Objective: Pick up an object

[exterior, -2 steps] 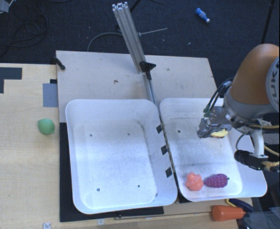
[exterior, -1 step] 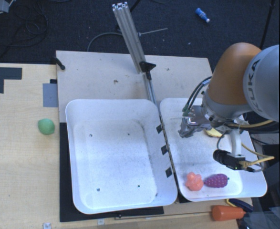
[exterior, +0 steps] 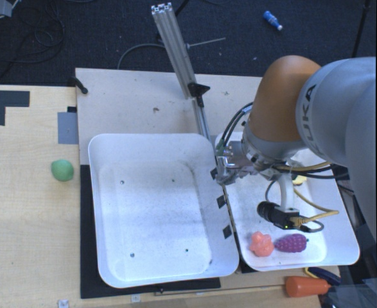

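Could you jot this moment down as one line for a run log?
arm: over right bin | pink toy, purple grapes: lying in bin, untouched | green ball: on bench

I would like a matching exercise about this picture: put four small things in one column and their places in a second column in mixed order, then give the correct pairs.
Things
1. green ball
2. pink object
3. purple grape bunch
4. orange object

Places
A. in the right bin, near its front edge, right of its pink neighbour
B. on the bench, left of the left bin
C. outside the bins, in front of the right bin
D. in the right bin, near its front edge, close to the wall next to the left bin

Pairs: 1-B, 2-D, 3-A, 4-C
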Controlling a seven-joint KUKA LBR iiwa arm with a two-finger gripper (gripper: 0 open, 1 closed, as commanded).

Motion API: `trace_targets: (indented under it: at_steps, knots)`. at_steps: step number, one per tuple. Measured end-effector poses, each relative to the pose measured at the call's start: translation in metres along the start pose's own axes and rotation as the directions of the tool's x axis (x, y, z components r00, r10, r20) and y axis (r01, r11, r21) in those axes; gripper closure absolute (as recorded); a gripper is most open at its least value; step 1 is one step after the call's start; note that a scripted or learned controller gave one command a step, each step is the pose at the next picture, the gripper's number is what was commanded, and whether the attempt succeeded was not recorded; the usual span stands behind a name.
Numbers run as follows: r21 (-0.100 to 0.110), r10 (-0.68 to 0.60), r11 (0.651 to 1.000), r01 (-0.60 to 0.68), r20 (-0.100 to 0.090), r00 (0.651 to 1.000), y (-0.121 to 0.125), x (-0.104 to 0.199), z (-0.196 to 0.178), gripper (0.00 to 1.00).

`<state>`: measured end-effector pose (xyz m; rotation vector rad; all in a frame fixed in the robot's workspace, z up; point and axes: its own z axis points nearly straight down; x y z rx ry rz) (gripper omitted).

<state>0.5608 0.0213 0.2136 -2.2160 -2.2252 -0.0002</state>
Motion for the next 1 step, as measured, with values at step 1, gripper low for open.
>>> trace_targets:
  at_steps: [1]
  knots:
    - [-0.001, 0.0, 1.0, 0.0, 0.0, 1.0, -0.0053, 0.052, -0.0185, 1.0]
